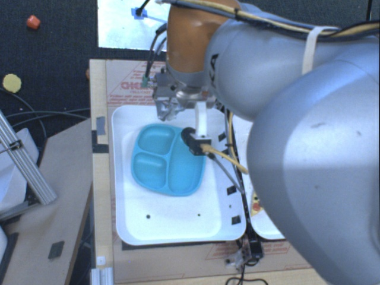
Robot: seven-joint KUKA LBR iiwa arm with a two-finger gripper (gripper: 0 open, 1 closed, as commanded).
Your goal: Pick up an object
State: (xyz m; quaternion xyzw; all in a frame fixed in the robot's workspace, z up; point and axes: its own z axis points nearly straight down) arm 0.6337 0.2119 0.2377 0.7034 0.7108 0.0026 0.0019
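Smooth plastic — blue divided plate [168, 162], white bin [172, 224]

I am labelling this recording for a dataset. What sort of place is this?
Probably a robotics lab bench: a grey arm reaches over a white bin holding a blue divided plate, with aluminium framing at the left.

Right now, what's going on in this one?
The grey arm reaches in from the right, and its tool hangs at the far rim of a blue divided plate. The plate lies flat in the left white bin. I cannot tell whether the tool has a grip on it. The arm covers most of the right bin.
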